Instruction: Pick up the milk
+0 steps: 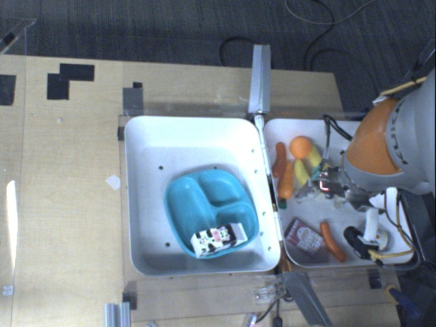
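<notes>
Camera view — wooden bench, dark carpet

Left bin: blue tray sitting inside, milk lying on its near compartment. Right bin: orange, carrot, sausages, dark packet lying loose. Arm reaching over right bin, gripper hanging beside the fruit.

Even overhead light is falling bright on the bench. White bins are glaring slightly; soft shadows are lying inside their walls. Frame is looking mildly soft, grainier toward the dark top edge.
</notes>
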Controlling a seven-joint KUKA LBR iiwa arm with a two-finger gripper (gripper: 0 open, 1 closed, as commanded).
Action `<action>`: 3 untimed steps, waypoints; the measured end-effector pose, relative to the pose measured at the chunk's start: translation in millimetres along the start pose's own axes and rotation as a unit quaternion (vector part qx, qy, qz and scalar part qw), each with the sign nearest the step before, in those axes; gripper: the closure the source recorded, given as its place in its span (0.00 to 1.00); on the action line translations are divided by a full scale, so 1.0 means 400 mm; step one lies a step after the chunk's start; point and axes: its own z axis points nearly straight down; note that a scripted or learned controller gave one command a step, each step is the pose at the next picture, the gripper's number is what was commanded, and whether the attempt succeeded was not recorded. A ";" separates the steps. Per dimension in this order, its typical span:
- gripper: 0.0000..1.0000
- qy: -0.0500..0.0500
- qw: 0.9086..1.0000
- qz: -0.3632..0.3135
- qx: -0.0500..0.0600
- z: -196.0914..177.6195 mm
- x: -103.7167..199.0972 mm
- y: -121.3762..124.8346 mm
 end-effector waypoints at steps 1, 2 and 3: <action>1.00 0.002 1.000 -0.004 -0.002 -0.029 0.006 0.005; 1.00 0.001 0.990 0.141 0.007 -0.240 0.201 -0.128; 1.00 0.001 0.995 0.095 0.006 -0.573 0.409 -0.169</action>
